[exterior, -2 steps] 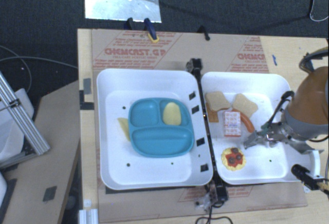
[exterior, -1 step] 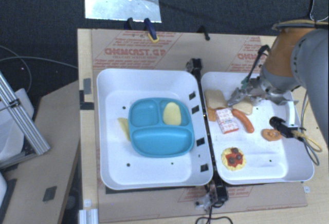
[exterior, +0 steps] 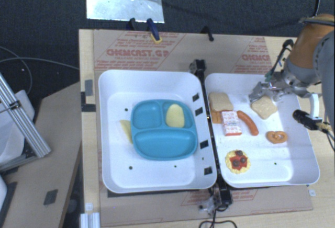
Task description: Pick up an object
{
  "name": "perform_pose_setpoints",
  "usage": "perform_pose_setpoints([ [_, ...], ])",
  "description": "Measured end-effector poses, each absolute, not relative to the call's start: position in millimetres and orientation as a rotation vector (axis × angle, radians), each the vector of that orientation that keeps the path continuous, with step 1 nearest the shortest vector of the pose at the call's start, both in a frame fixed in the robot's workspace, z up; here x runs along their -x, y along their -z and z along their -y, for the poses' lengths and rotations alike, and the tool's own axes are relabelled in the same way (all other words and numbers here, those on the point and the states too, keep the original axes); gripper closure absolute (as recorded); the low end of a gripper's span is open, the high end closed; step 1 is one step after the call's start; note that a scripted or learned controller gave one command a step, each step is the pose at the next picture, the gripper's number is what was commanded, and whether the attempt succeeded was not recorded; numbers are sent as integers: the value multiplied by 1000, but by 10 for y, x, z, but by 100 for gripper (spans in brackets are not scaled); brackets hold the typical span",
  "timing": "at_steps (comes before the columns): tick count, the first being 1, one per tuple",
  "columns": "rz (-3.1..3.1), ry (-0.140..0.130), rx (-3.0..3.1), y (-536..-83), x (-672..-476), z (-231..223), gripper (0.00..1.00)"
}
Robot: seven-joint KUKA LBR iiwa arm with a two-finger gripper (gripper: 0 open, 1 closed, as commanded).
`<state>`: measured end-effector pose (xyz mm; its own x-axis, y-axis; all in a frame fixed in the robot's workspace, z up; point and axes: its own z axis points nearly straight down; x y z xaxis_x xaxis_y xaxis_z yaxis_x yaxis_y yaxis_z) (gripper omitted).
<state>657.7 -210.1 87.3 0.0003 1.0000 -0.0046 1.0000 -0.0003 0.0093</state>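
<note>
Claw over the bread slice in the right bin

The claw (exterior: 260, 92) sits just above one pale bread slice (exterior: 264, 107); whether it grips, I cannot tell. The arm (exterior: 309, 54) slants in from the right. One blue tray (exterior: 157, 140) lies in the left bin.

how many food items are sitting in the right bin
6: a bread slice far left, red box, sausage, pretzel, small pizza nearest, and a pale slice under the pincer, which may hide more.

The bench (exterior: 172, 46) bears two white bins (exterior: 152, 83) side by side.
</note>
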Motion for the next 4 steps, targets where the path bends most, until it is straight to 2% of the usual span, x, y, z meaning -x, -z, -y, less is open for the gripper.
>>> perform_pose_setpoints([
  [1,-2223,-6,-2211,-1143,-6704,2064,0],
  [2,-2222,0,-2218,-842,-6540,2061,0],
  [3,-2222,2,-2222,-846,-6072,2065,0],
  [4,-2223,0,-2219,-846,-5985,2061,0],
])
